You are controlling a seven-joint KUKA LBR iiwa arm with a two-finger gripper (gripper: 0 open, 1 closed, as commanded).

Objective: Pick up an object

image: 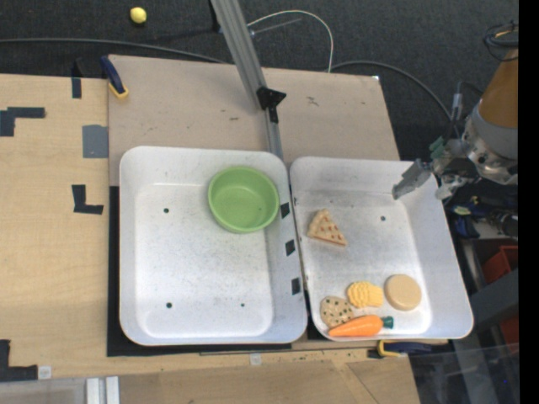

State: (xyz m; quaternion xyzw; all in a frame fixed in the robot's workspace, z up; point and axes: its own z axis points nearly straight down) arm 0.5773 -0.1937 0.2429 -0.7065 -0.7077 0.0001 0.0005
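Note:
My gripper (428,183) hovers over the right bin's far right rim, open, with nothing between its fingers. One grey finger (410,180) points down-left into the bin. The right bin (370,175) holds a tan wedge (327,227) near its middle left. At its near edge lie a yellow ridged piece (365,294), a round tan biscuit (403,292), a chocolate-chip cookie (336,310) and an orange carrot (360,326). A green bowl (243,198) sits upright in the far right part of the left bin (160,251). The gripper is well apart from all of them.
A slanted metal pole (242,40) rises from the far edge between the bins. Cables and arm hardware (484,204) crowd the right side beyond the right bin. A small yellow ball (138,14) lies on the dark floor at top left.

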